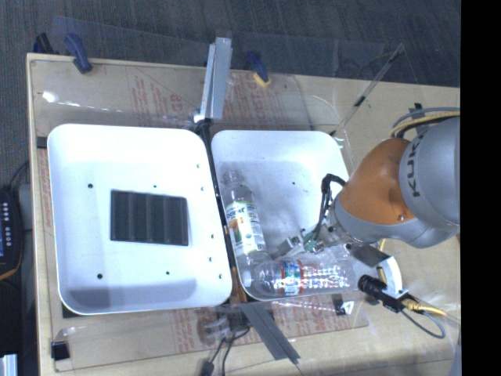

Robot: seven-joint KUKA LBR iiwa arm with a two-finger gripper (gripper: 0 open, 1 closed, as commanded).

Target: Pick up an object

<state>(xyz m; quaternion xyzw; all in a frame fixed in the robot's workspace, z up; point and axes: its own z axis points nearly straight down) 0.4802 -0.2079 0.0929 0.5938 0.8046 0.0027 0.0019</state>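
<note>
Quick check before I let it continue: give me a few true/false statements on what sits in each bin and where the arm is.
1. Two clear plastic bottles lie in the right bin. True: the upright-running bottle and the crosswise bottle.
2. The left bin holds a bottle. False: it holds a dark ribbed rectangular panel.
3. The arm hangs over the right bin's right side. True.
4. Both bottles stand upright. False: both lie on their sides.

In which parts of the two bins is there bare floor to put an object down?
The left bin has bare floor all around the dark ribbed panel. In the right bin, the upper half is bare, above the upright-lying bottle. Its lower edge is crowded: a second bottle lies there and the arm covers the right corner.
</note>
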